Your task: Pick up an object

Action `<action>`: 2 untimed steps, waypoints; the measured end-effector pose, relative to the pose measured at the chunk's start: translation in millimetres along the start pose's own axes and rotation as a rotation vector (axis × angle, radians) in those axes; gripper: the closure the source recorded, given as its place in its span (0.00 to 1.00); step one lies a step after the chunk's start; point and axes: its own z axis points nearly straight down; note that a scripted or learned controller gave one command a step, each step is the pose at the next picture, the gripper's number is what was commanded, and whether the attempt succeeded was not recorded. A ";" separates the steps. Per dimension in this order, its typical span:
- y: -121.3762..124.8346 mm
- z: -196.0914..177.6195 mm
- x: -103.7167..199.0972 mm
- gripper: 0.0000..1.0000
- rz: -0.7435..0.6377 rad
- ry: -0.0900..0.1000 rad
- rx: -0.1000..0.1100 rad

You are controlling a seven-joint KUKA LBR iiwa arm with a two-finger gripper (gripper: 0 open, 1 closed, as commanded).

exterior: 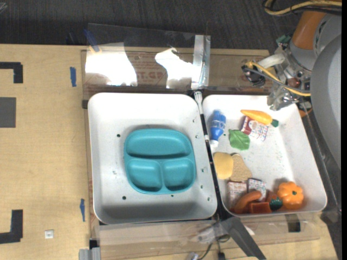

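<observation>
Toy food pieces lie scattered in the right-hand shallow white bin (pixel 312 167) on the tan wooden table (pixel 38 161). Near the bin's far edge rests an orange plastic carrot with a green tip (pixel 258 116), and just beside it a small red-and-white packet (pixel 255 129). A blue-and-white plastic bottle (pixel 217 125) lies along the bin's left wall, with a green leaf-shaped piece (pixel 239 140) close to it. Lower down sit a pale yellow rounded piece (pixel 223 164) touching a tan bread-like slice (pixel 240 168). At the near edge, an orange toy pumpkin (pixel 290 195) sits beside a cluster of small red and brown pieces (pixel 249 196).

In the left-hand white bin (pixel 103 145) rests a teal plastic divided tray with three compartments (pixel 159 160).

The grey arm with its orange band (pixel 317 31) reaches in at the upper right, its gripper (pixel 279 93) above the far right corner of the right bin, away from the toys. Whether the jaws are spread or pressed together cannot be told.
</observation>
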 end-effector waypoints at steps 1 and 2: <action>-1.0 58.6 -7.0 1.00 0.001 -0.016 0.006; 42.1 58.2 -20.8 1.00 0.005 -0.010 0.002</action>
